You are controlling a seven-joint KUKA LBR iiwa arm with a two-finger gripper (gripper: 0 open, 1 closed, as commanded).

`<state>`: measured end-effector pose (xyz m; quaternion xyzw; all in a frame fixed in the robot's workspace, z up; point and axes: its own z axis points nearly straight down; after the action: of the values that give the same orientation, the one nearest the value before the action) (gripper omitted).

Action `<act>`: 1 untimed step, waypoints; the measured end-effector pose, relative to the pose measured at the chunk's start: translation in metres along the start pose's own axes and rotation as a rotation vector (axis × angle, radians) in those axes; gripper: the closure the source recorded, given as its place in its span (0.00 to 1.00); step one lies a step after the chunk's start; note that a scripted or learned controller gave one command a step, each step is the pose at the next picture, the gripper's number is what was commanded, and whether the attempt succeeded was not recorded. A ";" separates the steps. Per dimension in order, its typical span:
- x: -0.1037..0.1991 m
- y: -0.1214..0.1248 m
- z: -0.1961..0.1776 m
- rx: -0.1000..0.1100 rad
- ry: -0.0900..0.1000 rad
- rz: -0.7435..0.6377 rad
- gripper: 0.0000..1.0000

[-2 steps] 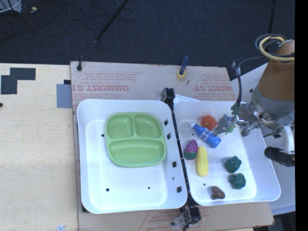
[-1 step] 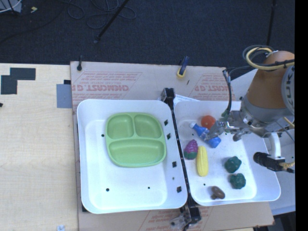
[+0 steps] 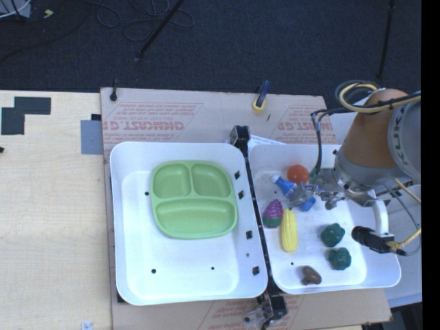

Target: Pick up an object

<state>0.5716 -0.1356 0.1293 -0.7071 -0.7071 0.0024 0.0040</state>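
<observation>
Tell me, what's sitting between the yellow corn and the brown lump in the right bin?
Nothing. In the camera view, the stretch from the yellow corn down to the brown lump is bare white floor of the right bin.

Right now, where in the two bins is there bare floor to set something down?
Left bin: open floor below the green divided plate, toward the near wall, plus a strip along its left wall. Right bin: crowded; the corn, purple piece, two green pieces and brown piece lie below the gripper.
</observation>
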 end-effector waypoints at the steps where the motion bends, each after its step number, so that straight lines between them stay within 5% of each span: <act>1: 0.002 0.000 0.045 -0.003 -0.001 0.000 0.00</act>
<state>0.5711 -0.1337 0.0845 -0.7073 -0.7069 0.0015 0.0027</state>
